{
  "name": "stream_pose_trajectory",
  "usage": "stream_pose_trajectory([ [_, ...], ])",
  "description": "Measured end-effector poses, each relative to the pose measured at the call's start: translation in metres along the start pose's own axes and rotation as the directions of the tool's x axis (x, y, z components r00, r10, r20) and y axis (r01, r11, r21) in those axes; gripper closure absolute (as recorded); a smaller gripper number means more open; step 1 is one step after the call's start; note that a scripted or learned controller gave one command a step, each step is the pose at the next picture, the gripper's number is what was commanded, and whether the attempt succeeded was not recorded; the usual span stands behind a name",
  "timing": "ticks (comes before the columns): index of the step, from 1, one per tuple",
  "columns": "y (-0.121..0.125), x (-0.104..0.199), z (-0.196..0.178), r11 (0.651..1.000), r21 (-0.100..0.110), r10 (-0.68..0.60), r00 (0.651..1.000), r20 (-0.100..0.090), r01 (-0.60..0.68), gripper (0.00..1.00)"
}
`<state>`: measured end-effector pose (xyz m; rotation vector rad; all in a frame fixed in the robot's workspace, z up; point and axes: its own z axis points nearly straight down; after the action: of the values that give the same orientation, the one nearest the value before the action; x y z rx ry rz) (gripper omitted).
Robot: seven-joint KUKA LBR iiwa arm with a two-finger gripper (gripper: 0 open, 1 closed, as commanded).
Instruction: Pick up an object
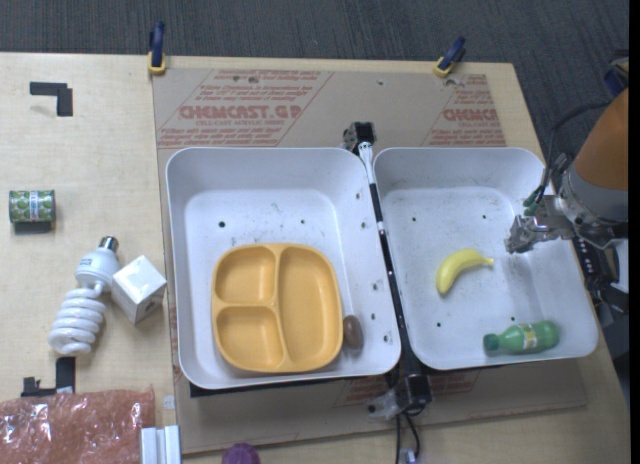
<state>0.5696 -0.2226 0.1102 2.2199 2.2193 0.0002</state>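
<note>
The arm (612,157) enters at the right edge of the scene as a broad, rounded orange band, smooth and plain, with no marking that can be read on it. Below the band sits a grey collar, paler along its upper rim. From that collar a cluster of small metal parts juts leftward, silver and dark grey, angular and uneven in outline, ending in the gripper (522,235), whose detail is too small and blurred to make out. Thin dark cables loop around the wrist. A darker grey block with a ribbed or slotted face hangs just nearer, along the right side.
</note>
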Motion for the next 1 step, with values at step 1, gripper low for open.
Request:
stream_pose_trajectory([
  [1, 0.0003, 0.0017, 0.0003, 1.0, 0.002, -0.001, 1.0, -0.004, 0.001, 0.0],
])
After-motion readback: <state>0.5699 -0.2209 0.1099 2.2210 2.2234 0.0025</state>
